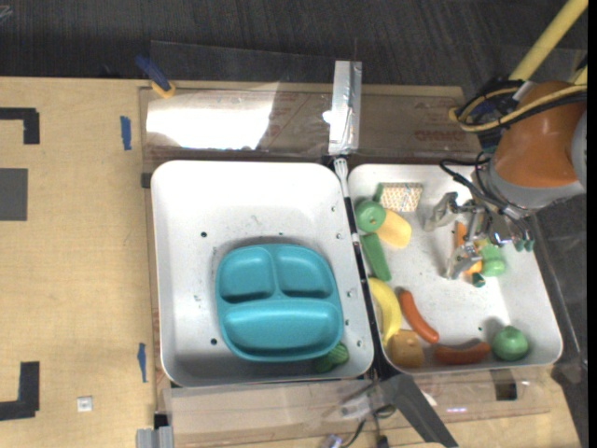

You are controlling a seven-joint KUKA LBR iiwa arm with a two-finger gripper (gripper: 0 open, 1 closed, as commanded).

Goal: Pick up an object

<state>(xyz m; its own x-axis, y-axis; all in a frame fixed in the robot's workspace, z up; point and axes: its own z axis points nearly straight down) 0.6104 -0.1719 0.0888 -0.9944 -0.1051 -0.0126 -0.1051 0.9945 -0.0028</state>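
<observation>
Tan bench top (75,250) with blue tape marks, two white bins side by side: the left bin (187,203) holds a teal divided tray (277,301) with something green (334,354) tucked at its lower right corner. The right bin (541,297) has toy food strewn down its left side and bottom: green apple (370,217), yellow piece (395,231), cucumber (377,256), banana (385,308), two sausages (418,315), second apple (509,343). Gripper (464,241) is down in the right bin's upper right, fingers spread with small orange and green bits (483,265) right at the tips, but too cluttered to say anything is pinched.
</observation>
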